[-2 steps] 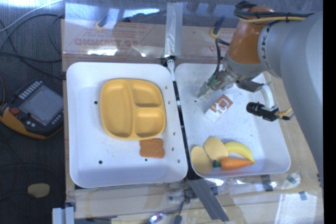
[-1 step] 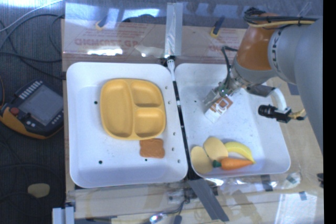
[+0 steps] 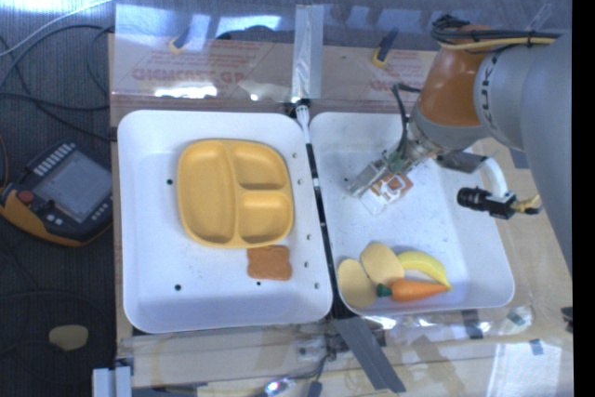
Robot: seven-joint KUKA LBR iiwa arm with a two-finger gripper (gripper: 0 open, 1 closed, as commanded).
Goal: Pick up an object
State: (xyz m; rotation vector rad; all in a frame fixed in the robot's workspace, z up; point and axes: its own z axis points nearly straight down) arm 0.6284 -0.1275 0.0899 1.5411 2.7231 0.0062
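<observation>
The pincer hung low over the far part of the right bin, its fingers angled toward the divider; whether they were open or closed I could not tell, and nothing showed clearly between them. The candidates for picking lay untouched at that bin's near edge: a banana, a carrot and two pale slices huddled together. In the left bin sat a yellow divided plate with a brown toast piece just beside its near rim. By my judgement the pick was not yet made; descent, closing and lifting all remained.
</observation>
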